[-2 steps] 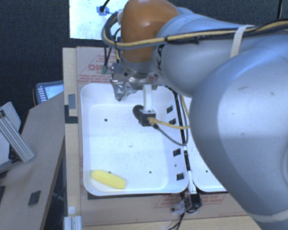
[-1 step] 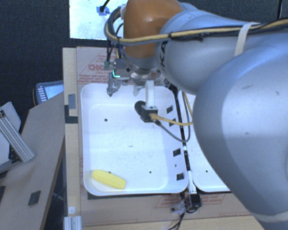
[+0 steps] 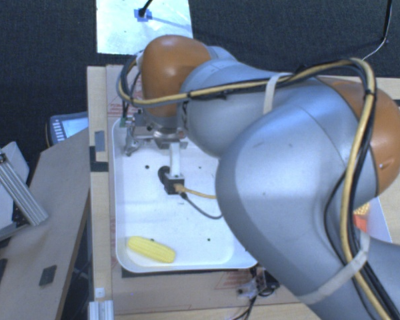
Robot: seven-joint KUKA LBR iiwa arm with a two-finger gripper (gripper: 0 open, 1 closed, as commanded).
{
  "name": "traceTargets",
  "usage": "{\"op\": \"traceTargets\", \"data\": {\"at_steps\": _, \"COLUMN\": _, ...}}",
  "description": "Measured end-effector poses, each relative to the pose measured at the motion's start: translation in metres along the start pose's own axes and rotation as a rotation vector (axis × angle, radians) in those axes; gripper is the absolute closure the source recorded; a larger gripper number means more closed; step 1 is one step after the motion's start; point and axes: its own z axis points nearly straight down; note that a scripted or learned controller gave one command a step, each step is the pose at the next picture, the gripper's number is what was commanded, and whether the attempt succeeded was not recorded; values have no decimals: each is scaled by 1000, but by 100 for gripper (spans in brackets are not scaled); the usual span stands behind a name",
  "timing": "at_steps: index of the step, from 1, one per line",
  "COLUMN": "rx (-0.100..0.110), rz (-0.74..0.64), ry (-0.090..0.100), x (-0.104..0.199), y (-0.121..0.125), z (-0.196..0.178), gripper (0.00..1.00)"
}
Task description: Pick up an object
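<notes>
Dark cloth covers the far background, and a pale square sheet (image 3: pixel 143 15) lies on it with a small blue mark near its middle. Nearer, a wooden bench (image 3: pixel 100 179) carries the left white bin (image 3: pixel 140 212). On the far left of the scene, beside the bench, stand a small screen (image 3: pixel 67 127) and a length of aluminium rail (image 3: pixel 13 185).

The grey arm (image 3: pixel 287 165) comes in from the right and hides most of the right half of the scene. Its orange band (image 3: pixel 170 65) sits over the far end of the left bin. Below the band, the gripper (image 3: pixel 148 137) is low over the bin's far left corner, close to the bin's floor. From this angle I cannot tell whether the gripper is open or closed, and nothing can be seen held in it.

A yellow corn cob (image 3: pixel 151 249) lies on its side in the near left corner of the same bin, just beside the near rim. It is well apart from the gripper, with bare white floor between them. A few small dark specks dot that floor.
</notes>
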Motion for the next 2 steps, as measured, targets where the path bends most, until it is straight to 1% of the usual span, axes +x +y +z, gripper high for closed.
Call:
{"op": "traceTargets", "data": {"at_steps": 1, "rx": 6, "rz": 7, "ry": -2, "x": -1, "y": -57, "z": -4, "gripper": 0}}
{"op": "traceTargets", "data": {"at_steps": 2, "rx": 9, "rz": 8, "ry": -2, "x": -12, "y": -143, "z": -30, "gripper": 0}}
